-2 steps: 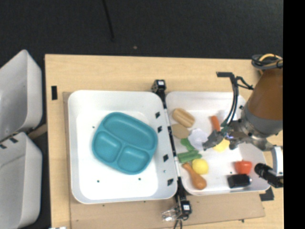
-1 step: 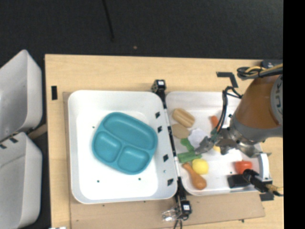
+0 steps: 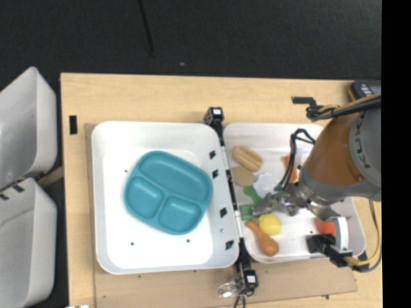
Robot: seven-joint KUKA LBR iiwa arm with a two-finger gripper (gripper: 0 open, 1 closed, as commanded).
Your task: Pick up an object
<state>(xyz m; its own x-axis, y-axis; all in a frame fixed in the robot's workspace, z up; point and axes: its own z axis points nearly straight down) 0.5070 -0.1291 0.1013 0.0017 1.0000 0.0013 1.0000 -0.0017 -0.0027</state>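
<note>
The gripper (image 3: 268, 204) is seen low in the right bin (image 3: 282, 133), just above the lemon (image 3: 270, 224); its state cannot be told.

smooth teal plastic plate (image 3: 168, 192), glossy white bins (image 3: 103, 172), pale wood bench (image 3: 141, 95).

No legible text or labels.

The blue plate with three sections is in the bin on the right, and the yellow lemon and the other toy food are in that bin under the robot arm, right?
Not quite. In the camera view the blue plate lies alone in the left bin, not the right one. The rest holds: the yellow lemon and the other toy food sit in the right bin, where the arm reaches down.
</note>
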